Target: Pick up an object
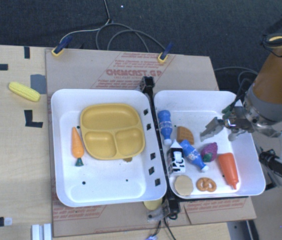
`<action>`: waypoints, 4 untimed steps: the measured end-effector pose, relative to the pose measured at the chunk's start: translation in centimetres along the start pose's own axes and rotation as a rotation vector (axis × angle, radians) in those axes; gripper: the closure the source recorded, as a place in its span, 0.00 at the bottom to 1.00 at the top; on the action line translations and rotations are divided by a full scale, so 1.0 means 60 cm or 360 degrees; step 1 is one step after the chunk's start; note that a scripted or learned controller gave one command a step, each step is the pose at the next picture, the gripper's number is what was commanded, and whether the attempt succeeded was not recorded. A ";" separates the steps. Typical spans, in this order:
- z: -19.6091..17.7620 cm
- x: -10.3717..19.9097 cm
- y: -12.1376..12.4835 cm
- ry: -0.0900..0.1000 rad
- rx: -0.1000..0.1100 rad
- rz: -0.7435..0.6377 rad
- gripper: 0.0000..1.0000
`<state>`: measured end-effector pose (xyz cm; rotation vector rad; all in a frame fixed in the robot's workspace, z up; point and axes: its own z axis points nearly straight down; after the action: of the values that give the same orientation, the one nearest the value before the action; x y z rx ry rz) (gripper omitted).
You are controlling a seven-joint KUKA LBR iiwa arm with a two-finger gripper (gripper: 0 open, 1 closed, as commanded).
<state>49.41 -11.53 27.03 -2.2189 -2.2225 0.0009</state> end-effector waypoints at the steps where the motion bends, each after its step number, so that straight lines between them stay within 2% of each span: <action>1: 0.277 0.035 0.122 -0.0001 -0.0008 -0.0001 0.00; 2: 0.305 0.024 0.067 -0.0017 -0.0020 0.0012 0.00; 3: 0.304 0.025 0.021 -0.0006 -0.0023 0.0001 0.00; 4: 0.287 0.023 0.022 -0.0010 -0.0026 0.0003 1.00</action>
<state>50.73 -10.12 9.81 -2.2321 -2.2321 -0.0097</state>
